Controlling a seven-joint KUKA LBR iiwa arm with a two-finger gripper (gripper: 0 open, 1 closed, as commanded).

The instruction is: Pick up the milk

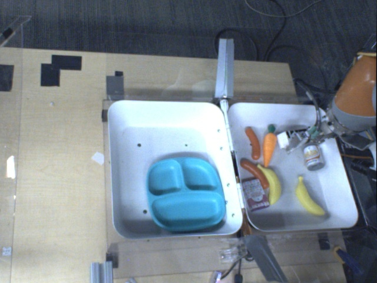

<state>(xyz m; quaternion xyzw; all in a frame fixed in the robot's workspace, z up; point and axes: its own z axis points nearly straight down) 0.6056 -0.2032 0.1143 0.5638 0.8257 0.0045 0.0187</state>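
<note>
Gripper (307, 137) low near the right bin's (349, 217) back edge, right beside the milk (313, 157). Hard to tell how the fingers stand, nothing seen between them. Milk bottle upright, just off the right wall. Best to centre over the cap, drop straight, avoid clipping the carrot (268, 148).
</note>
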